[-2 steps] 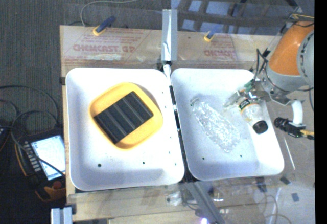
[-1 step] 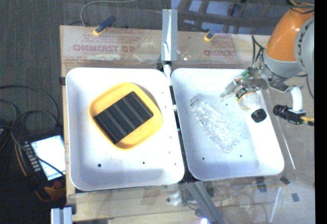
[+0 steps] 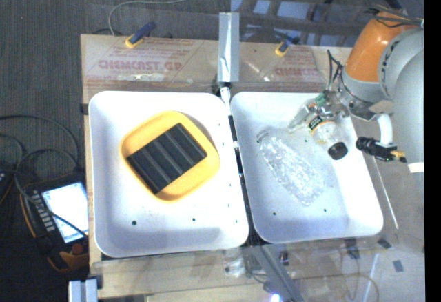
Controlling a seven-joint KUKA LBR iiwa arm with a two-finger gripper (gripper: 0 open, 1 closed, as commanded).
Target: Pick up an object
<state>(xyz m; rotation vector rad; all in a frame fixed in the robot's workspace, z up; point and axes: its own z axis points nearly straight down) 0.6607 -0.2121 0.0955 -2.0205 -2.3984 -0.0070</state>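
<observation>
From my remote seat I take the right bin (image 3: 365, 225) as my landmark. My tool (image 3: 322, 120) hangs over its upper right part, near the far rim, with the grey arm and its orange band (image 3: 368, 45) coming in from the right. I cannot tell how the tool stands, since it is a small cluttered shape against the white floor of the bin.

The likeliest target is the clear crinkled plastic piece (image 3: 291, 164), which lies flat near the middle of the right bin, down and left of the tool and apart from it. Its long axis runs on a diagonal, from the upper left toward the lower right of the bin. I judge it lies loose where it was dropped, which leaves room around it for a descent.

In the left bin (image 3: 110, 225), just beside the right bin on the table, a yellow tray with a black ribbed insert (image 3: 171, 154) rests tilted on its own diagonal, well apart from the tool.
</observation>
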